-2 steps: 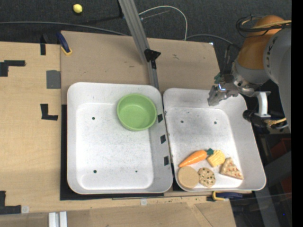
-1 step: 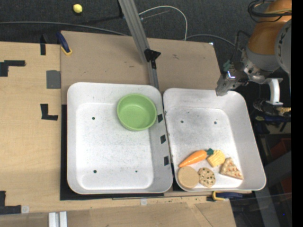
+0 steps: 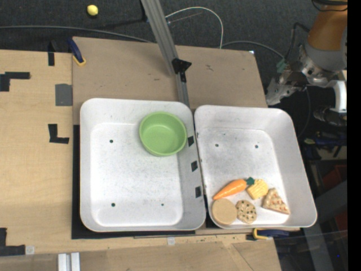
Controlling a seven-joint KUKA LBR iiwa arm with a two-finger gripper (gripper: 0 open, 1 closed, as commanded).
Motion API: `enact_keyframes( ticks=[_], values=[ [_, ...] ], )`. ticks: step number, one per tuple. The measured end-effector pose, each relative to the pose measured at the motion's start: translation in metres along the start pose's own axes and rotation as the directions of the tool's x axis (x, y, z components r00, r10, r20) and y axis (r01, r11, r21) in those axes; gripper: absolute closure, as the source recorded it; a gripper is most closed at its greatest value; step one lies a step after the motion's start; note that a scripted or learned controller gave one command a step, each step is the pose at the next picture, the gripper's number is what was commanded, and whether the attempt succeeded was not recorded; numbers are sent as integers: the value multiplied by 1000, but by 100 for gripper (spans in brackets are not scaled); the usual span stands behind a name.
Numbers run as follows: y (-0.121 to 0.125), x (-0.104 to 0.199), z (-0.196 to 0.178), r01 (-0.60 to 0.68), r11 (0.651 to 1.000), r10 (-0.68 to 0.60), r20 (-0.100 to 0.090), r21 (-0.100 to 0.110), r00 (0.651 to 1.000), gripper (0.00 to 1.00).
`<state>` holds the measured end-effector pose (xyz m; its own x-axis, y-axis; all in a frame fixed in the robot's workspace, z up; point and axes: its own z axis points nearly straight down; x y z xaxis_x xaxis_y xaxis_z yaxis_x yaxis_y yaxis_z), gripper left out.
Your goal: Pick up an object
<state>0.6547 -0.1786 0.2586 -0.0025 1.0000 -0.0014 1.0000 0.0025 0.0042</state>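
Note:
Toy food lies in the near right corner of the right bin point(image 3: 282, 151): an orange carrot point(image 3: 230, 188), a yellow corn piece point(image 3: 258, 188), a pizza slice point(image 3: 276, 201), a chocolate-chip cookie point(image 3: 246, 210) and a tan round disc point(image 3: 224, 212). A green bowl point(image 3: 163, 133) sits upright at the far side of the left bin point(image 3: 96, 168). My gripper point(image 3: 278, 89) hangs at the right of the view, beyond the right bin's far right corner and well away from all the objects. Nothing is seen in it.
A grey metal pole point(image 3: 159, 24) slants from the top of the view down to the gap between the bins. Cables loop over the bench behind the bins. A yellow ball point(image 3: 92, 9) lies on the dark floor at the far left.

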Motion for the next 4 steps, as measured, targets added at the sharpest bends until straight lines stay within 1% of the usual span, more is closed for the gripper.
enact_keyframes(
  ticks=[1, 2, 3, 4],
  values=[
    [-21, 45, -5, 2, 1000, -2, -2, 5, 1000, 100],
    [-40, 96, 10, 3, 1000, -3, -3, 8, 1000, 100],
    [-76, 144, 10, 3, 1000, -3, -3, 8, 1000, 100],
    [-101, 180, 18, 2, 1000, -2, -2, 9, 1000, 100]
  ],
)
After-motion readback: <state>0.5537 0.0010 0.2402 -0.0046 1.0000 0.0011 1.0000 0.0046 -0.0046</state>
